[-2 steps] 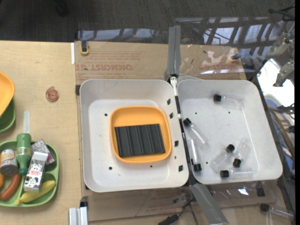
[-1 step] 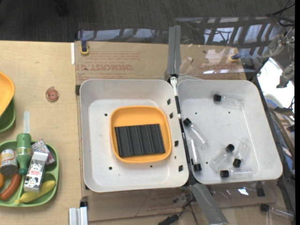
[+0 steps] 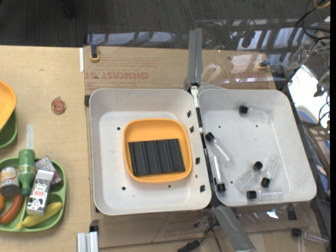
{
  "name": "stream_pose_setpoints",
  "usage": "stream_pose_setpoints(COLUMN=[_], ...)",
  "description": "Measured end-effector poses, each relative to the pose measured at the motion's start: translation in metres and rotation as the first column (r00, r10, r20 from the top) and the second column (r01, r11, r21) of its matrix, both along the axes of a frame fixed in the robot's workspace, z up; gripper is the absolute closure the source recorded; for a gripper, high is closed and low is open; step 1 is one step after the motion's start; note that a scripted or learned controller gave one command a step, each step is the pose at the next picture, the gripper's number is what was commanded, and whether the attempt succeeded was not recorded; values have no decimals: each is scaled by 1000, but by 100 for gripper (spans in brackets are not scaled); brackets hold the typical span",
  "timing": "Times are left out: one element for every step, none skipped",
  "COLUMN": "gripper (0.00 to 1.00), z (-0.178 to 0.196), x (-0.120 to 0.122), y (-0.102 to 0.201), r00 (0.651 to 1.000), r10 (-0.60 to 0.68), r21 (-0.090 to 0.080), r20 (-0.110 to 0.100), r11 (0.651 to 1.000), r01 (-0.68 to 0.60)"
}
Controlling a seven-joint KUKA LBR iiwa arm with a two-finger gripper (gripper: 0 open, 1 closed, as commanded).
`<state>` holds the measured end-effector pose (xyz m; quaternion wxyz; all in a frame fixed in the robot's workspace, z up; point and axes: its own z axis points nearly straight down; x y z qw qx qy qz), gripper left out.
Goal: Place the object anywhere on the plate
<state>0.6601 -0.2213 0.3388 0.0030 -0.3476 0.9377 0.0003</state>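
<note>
Camera view. Two shallow white bins sit side by side on a sheet of cardboard [image 3: 131, 73], which lies on the wooden counter [image 3: 42, 77].

The left bin [image 3: 105, 196] holds an orange-yellow plate [image 3: 157, 126] at about its middle. A dark grey ribbed block [image 3: 157, 157] lies flat on the plate, inside its rim and covering most of its floor. The ribs run from the near edge to the far edge.

The right bin [image 3: 247, 135] holds several clear vials with black caps, all lying down:
- One vial [image 3: 252, 111] lies near the far wall.
- Two vials [image 3: 216, 146] [image 3: 217, 173] lie close to the left wall.
- A loose cluster [image 3: 260, 180] lies toward the near right corner.

On the counter at lower left, a green tray [image 3: 59, 214] carries toy food:
- a green bottle [image 3: 26, 171]
- a small can [image 3: 8, 176]
- a carton [image 3: 39, 192]
- a red sausage [image 3: 10, 210]
- a banana [image 3: 42, 215]

A yellow dish [image 3: 5, 106] is cut by the left edge. A small pink round item [image 3: 59, 105] lies alone on the counter, well apart from the bins.

The state of the tool cannot be told.
</note>
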Motion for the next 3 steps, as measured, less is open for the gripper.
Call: stream_pose_setpoints(gripper=[0,0,0], z=[1,-43,-24], x=[0,0,0], y=[0,0,0], r00=[910,661,363], r10=[415,751,932], r21=[-2,-1,-3], r20=[1,0,0], r11=[910,661,363], r01=[-415,-751,-932])
